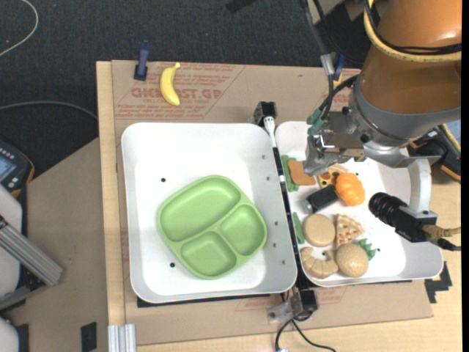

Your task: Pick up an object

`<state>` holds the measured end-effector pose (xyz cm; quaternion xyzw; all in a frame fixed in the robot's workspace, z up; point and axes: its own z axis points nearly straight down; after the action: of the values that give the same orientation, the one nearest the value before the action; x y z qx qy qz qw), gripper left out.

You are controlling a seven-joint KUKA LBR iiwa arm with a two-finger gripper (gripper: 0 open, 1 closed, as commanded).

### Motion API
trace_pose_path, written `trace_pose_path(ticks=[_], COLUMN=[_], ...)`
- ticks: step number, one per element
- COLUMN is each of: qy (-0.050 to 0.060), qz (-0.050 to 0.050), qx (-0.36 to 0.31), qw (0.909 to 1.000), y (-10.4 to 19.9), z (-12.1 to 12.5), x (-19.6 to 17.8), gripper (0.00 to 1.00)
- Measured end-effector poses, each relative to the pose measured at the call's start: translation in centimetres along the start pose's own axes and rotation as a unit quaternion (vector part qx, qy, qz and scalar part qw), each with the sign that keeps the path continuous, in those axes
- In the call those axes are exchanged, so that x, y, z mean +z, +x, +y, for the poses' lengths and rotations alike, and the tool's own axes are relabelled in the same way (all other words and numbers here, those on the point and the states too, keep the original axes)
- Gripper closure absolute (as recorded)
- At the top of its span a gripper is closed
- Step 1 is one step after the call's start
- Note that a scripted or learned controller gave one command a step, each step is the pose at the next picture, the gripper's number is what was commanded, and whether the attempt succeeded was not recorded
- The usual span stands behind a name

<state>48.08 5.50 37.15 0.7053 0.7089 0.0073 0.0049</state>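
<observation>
My gripper (323, 164) hangs low over the back left part of the right bin (418, 270), above a pile of toy food. Just in front of it lie an orange fruit (350, 189) and a small black block (320, 198). A flat brown piece (298, 172) sits to its left by the bin wall. Nearer the front are a round tan bun (319, 229), a pizza slice (349, 229), another bun (352, 259) and a pale pastry (318, 265). A small red and yellow item (334, 174) peeks out beside the gripper, partly hidden.
The left bin (146, 152) holds a green divided plate (212, 226). A yellow banana (171, 84) and a blue clip (141, 61) lie on the brown board behind the bins. The arm's large orange and grey body covers the back right of the right bin.
</observation>
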Motion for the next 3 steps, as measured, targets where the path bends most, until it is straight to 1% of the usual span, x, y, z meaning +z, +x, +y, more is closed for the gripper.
trace_pose_path(ticks=[1,2,3], qy=[0.007,0.004,0.017], qz=[0.0,0.001,-0.006], qx=[-0.004,-0.001,0.003], qw=[1.0,1.0,0.9998], y=[12.9,17.3,16.8], z=[-0.1,0.1,-0.5], x=[-0.1,-7.8,8.1], gripper=[1.0,1.0,1.0])
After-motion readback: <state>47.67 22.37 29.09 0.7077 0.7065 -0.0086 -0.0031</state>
